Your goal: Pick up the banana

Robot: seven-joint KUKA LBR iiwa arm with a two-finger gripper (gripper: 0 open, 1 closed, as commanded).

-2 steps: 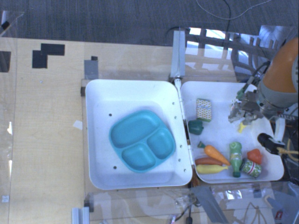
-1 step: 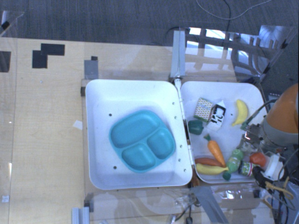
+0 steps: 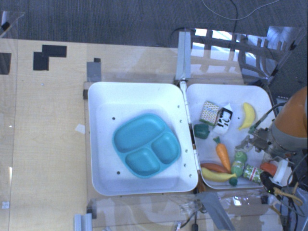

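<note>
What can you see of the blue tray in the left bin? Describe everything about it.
The blue tray is a smooth, plastic-looking, light blue plate with rounded corners and three compartments: one large, two smaller. It lies flat, turned at a slant, near the middle of the left bin, on the white floor. Nothing lies in it, and nothing else touches it.

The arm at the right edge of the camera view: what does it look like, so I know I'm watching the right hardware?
A rounded orange band sits over a grey wrist section. Below it hangs the tool, dark metal and small, over the right bin. Black cables loop beside it, and a white and red fitting shows lower down.
</note>
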